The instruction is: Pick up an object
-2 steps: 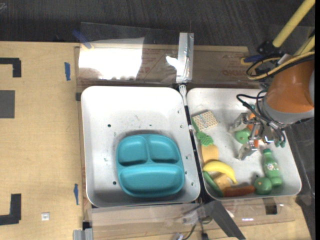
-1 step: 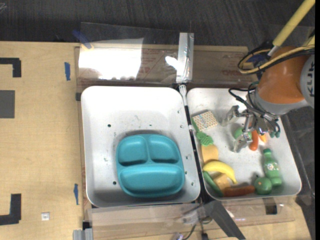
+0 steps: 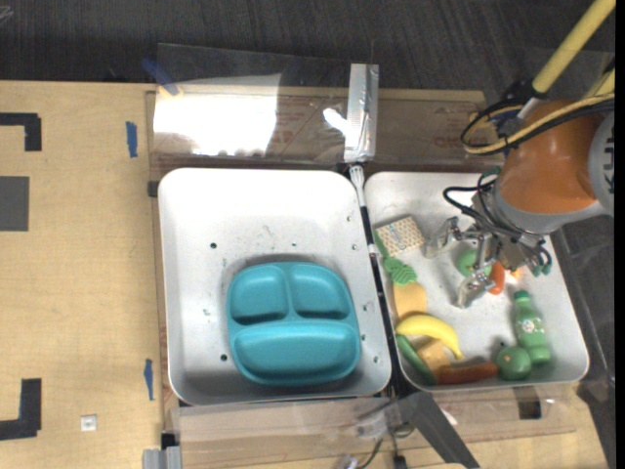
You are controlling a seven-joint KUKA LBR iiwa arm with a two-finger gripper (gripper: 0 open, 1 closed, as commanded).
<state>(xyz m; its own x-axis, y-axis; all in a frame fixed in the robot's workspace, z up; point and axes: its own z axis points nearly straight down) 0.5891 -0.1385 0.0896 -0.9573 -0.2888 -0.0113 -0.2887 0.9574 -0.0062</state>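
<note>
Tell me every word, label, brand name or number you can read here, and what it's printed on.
No text can be read anywhere.
Green bottle: it bears a pale label, too small and blurred to read.
Checked packet: a grid pattern, no legible words.
Teal tray: plain, no markings.
Black marks on the bench: shapes, not letters.

My arm (image 3: 552, 164) reaches in over the right bin (image 3: 576, 360). My orange band sits above that bin's back corner. My gripper (image 3: 480, 267) hangs low over the bin's middle, pointing down.
</note>
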